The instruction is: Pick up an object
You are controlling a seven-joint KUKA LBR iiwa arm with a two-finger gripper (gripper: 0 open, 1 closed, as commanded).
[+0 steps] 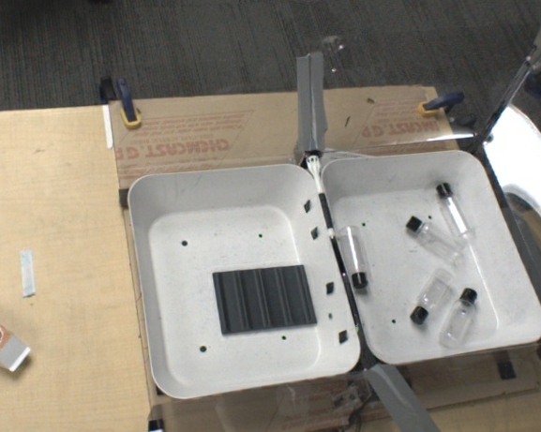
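Lying scattered in the right bin (pixel 510 265), clear black-capped vials (pixel 452 209); hand's state cannot be told.

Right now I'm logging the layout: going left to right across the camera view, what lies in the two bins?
Dark ribbed block in the left bin → vial by the divider → vial → black-capped vial, in the right bin.

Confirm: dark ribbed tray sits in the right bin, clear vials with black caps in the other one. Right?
Not quite. The camera view shows the dark ribbed tray in the left bin, not the right. The clear vials with black caps lie in the right bin.
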